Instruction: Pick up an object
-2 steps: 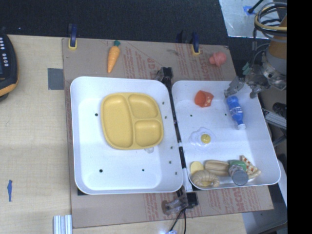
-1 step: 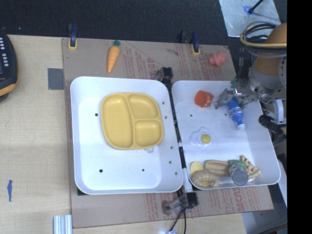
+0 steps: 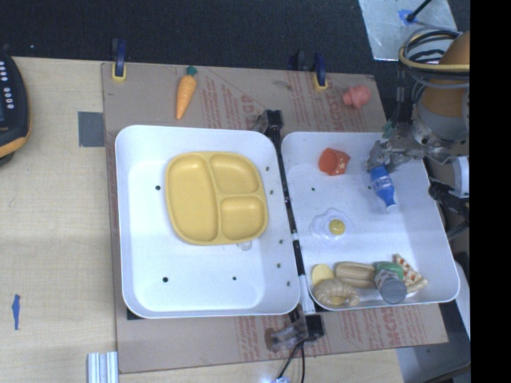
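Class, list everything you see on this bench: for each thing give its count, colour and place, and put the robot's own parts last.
Bins: two, white, side by side.
Divided plate: one, yellow, left bin.
Toy carrot: one, orange, board behind left bin.
Pink toy: one, board behind right bin.
Red toy: one, right bin, far end.
Blue bottle: one, right bin, below the claw.
Fried egg: one, white and yellow, right bin middle.
Food pile: several pieces, mixed colours, right bin near end.
Arm: one, grey and orange, right.
Claw: one, over right bin.
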`<state>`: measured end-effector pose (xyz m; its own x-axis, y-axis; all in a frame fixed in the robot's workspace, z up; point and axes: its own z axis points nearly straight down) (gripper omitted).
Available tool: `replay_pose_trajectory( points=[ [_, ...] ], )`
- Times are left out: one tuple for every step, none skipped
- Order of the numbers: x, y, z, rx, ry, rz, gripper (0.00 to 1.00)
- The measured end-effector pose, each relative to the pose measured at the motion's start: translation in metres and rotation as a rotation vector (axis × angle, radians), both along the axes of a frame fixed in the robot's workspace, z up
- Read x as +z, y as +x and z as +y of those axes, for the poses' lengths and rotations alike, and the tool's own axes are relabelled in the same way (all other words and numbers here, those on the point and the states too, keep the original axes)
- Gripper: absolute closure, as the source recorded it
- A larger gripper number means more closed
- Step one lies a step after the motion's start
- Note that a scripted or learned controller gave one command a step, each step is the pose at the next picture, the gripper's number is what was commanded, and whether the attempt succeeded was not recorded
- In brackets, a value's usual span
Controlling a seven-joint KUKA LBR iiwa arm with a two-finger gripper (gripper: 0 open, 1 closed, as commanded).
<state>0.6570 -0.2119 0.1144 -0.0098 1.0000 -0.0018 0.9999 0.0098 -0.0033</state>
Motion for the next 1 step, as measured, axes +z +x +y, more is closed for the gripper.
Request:
replay_pose_trajectory(
  points=[
    [-0.0155, 0.0025, 0.0829, 0.002, -0.005, -0.006, 1.0]
  ],
)
